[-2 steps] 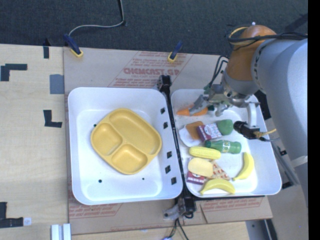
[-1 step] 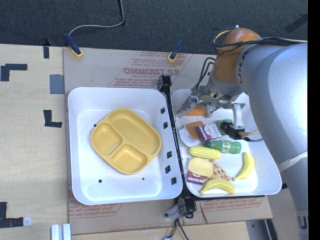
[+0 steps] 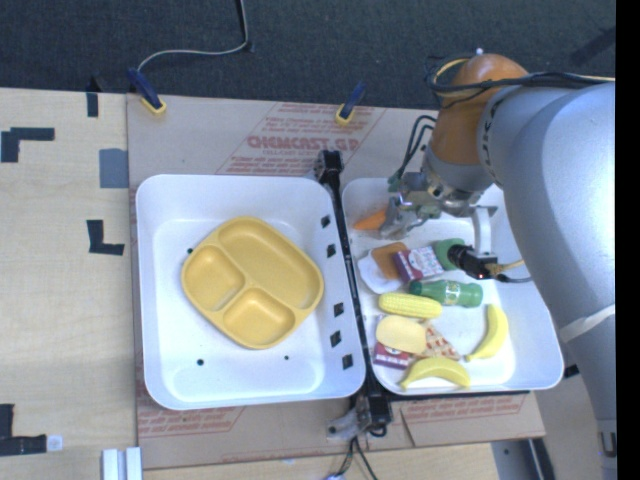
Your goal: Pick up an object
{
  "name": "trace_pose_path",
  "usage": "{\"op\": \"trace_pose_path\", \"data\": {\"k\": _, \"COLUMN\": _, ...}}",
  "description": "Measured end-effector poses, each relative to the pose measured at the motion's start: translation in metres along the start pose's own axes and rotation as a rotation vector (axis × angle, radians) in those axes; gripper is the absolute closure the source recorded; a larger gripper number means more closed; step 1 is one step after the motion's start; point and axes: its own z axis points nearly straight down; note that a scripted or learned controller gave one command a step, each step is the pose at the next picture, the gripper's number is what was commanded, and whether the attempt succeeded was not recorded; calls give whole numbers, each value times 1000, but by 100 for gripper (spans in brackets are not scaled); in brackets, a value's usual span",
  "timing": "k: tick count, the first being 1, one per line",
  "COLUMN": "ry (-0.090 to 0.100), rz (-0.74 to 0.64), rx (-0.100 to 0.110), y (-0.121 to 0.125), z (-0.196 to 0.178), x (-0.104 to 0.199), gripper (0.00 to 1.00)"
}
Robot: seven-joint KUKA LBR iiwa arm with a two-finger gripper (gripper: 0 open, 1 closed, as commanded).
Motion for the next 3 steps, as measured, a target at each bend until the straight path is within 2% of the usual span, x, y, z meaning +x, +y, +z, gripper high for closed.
{"op": "trace_pose_path", "data": {"k": 1, "ry": 4, "rz": 0, "rx": -3, "y": 1, "z": 0, "x": 3, "gripper": 0}}
{"op": "trace_pose_path", "data": {"k": 2, "ry": 3, "rz": -2, "rx": -3, "y": 1, "z": -9, "x": 3, "gripper": 100}}
{"op": "trace_pose_path", "data": {"k": 3, "ry": 3, "rz": -1, "rx": -3, "y": 1, "z": -9, "x": 2, "gripper": 0}}
